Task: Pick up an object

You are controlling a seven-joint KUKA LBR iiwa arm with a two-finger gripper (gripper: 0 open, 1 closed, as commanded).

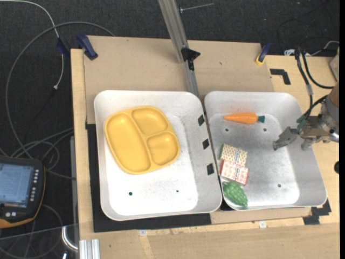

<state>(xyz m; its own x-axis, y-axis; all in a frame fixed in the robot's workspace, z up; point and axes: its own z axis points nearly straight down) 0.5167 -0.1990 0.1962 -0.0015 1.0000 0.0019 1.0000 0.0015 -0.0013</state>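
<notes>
tool [294,138] low over right bin [259,196]

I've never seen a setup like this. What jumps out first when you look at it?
The big yellow divided plate filling much of the left bin catches the eye first. Next comes the orange carrot near the far side of the right bin, with a patterned box and a green item at that bin's near left. The gripper hangs over the right bin's right side.

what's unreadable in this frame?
- Gripper, camera view: too small and blurred to judge its state.
- Arm: cut off by the right edge.
- Patterned box: print too small to read.
- Green object: low in the right bin, identity unclear.
</notes>
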